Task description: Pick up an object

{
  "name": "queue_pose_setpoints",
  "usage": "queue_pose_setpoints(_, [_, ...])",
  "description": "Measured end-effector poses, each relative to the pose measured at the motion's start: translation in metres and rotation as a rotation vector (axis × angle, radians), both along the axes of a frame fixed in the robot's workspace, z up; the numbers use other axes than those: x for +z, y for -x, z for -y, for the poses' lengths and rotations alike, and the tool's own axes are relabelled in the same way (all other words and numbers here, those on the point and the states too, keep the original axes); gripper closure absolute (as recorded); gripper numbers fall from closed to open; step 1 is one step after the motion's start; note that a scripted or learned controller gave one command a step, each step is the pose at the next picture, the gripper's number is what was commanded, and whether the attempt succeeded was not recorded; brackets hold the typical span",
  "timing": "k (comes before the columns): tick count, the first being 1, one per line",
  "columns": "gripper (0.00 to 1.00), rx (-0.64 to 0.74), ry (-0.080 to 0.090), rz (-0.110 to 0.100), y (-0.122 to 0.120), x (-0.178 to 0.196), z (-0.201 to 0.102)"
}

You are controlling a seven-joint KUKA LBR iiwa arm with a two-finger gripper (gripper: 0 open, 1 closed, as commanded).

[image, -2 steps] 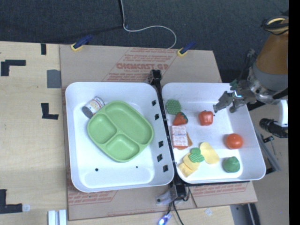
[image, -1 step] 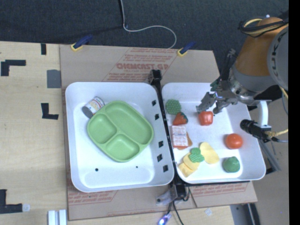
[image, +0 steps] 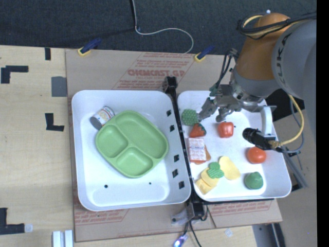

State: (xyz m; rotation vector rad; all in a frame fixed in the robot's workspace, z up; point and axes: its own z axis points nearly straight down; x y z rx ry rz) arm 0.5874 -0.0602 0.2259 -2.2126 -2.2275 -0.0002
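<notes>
The right bin (image: 267, 192) holds several toy foods. A green leafy piece (image: 189, 117) and a red strawberry (image: 197, 130) lie by its left wall. A small red pepper (image: 225, 129) sits near the middle. My gripper (image: 213, 115) hangs over the bin's upper part, between the green leafy piece and the red pepper. It is open, with nothing between its fingers. One fingertip (image: 203, 113) is close to the green leafy piece, and the other is just above the red pepper.
Also in the right bin are a printed packet (image: 197, 150), yellow pieces (image: 229, 168), a red tomato (image: 256, 154) and a green pepper (image: 253, 180). The left bin (image: 87, 189) holds a green divided plate (image: 132, 143) and a small can (image: 102, 116).
</notes>
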Motion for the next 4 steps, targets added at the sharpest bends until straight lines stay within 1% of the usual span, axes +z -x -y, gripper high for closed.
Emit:
queue_pose_setpoints(1, [1.00, 0.000, 0.000, 0.001, -0.013, 0.008, -0.052])
queue_pose_setpoints(2, [1.00, -0.004, 0.002, 0.000, -0.028, 0.001, -0.069])
queue_pose_setpoints(3, [1.00, -0.005, 0.003, -0.001, -0.033, -0.009, -0.072])
queue_pose_setpoints(4, [1.00, -0.005, 0.001, 0.001, -0.033, 0.008, -0.075])
